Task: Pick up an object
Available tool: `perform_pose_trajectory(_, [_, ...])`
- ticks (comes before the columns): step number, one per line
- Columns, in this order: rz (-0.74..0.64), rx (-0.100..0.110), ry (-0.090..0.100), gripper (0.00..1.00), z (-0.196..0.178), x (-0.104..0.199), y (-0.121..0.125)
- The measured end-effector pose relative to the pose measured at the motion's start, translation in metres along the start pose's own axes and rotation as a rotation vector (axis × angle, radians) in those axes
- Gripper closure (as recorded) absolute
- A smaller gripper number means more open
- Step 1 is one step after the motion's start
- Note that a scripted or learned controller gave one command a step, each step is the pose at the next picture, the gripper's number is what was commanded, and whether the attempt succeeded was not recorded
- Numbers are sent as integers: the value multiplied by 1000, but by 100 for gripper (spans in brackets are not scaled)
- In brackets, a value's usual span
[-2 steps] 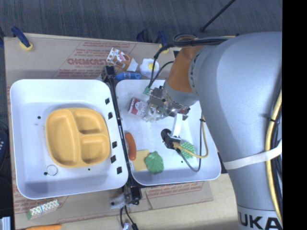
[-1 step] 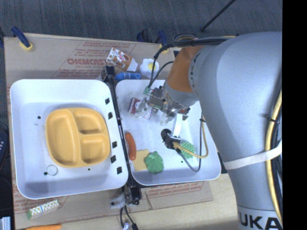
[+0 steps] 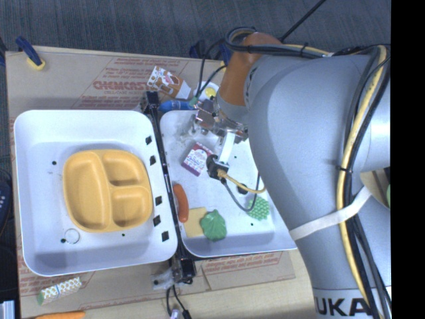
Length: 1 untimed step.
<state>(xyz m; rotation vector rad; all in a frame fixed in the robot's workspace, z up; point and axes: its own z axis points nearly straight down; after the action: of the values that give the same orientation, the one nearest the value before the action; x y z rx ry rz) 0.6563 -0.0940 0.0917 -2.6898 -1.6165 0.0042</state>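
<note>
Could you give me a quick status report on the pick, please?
Gripper over right bin, upper end of view. No object seen between fingers. Purple packet nearest, just below it. Arm covers bin's right side.

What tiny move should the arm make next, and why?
Probably shift a little toward the purple-and-white packet and lower onto it: the gripper hangs over the right bin's far end, and that packet is the nearest loose thing.
</note>
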Motion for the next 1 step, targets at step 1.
perform_pose_trajectory(1, [192,2,-1,0,-1,-53,-70])
